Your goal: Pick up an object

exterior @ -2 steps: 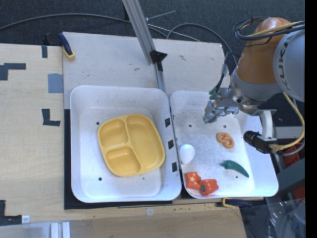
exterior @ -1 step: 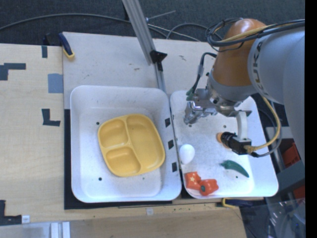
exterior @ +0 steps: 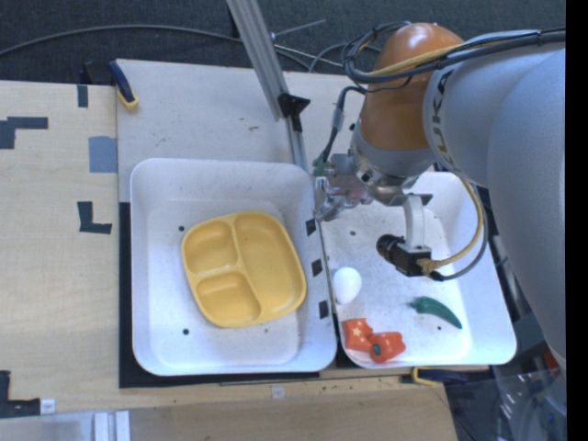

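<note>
I have the arm reaching in over the right bin [exterior: 478,338], with the hand [exterior: 342,194] hanging low near that bin's upper left corner, close to the wall it shares with the left bin [exterior: 147,246]. Whether its fingers are apart or together I cannot tell — they are small and dark against the wrist hardware.

Nothing shows between them, so I judge this to be the approach step, with no grasp made yet.

The candidates lie lower in the right bin: a white egg-shaped object [exterior: 346,284] by the dividing wall, a red-orange toy [exterior: 371,339] near the front edge and a green pepper-like piece [exterior: 437,310] to its right. The yellow divided plate [exterior: 243,267] sits in the left bin (flat, awkward to pinch).

Next I would need to move the hand toward the front, centre it over the white object, then descend.
</note>
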You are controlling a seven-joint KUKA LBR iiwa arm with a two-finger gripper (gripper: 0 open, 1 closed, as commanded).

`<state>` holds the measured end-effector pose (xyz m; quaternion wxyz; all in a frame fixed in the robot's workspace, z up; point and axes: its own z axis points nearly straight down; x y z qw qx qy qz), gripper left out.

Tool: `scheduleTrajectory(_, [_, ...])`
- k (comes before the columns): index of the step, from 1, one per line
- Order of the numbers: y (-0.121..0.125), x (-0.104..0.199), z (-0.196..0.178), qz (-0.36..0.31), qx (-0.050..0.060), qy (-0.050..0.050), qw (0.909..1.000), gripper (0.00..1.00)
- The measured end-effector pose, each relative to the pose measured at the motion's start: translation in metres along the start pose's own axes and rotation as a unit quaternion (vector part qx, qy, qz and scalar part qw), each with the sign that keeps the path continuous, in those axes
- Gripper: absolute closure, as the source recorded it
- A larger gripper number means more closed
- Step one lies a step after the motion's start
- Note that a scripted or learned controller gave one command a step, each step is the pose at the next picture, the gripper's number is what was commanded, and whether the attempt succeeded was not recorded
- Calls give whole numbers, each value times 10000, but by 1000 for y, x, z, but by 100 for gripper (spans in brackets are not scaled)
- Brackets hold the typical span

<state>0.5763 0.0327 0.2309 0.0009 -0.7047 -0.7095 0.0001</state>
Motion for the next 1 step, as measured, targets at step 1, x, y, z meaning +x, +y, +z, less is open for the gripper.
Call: scheduleTrajectory(1, [6,47,-5,-2,0,2,10000,100])
